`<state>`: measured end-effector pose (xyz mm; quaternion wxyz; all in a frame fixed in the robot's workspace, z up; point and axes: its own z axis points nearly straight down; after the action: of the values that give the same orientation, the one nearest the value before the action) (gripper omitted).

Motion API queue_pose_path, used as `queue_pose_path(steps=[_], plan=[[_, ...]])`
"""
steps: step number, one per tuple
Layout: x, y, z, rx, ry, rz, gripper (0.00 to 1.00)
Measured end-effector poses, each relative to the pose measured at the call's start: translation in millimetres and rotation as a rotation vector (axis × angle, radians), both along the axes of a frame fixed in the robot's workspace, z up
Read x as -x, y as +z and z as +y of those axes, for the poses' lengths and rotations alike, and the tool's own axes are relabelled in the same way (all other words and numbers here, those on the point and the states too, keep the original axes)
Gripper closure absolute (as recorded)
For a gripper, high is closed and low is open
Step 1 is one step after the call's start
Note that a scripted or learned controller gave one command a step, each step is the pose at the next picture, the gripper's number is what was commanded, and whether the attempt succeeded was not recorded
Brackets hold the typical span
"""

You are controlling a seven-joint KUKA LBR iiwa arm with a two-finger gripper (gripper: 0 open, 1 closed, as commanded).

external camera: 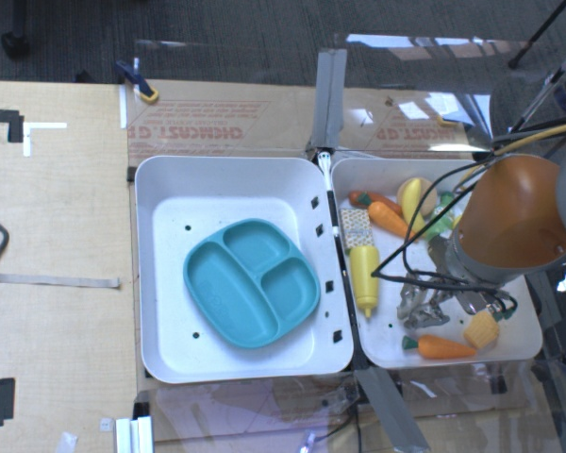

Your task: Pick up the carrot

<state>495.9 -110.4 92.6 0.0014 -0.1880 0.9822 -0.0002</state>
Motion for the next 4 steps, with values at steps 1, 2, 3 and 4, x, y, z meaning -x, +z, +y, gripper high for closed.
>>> queue_pose_path(steps=[1, 2, 3, 4], plan=[[-1.6, 1.0, 0.4, 0.000, 0.001, -0.005, 0.00], [-61.6, 0.8, 13.0, 0.001, -0.118, -0.003, 0.00], [-119.1, 1.1, 6.0, -0.001, -0.115, -0.001, 0.00], [-120.8, 11.8, 6.0, -0.002, -0.118, -0.008, 1.00]])
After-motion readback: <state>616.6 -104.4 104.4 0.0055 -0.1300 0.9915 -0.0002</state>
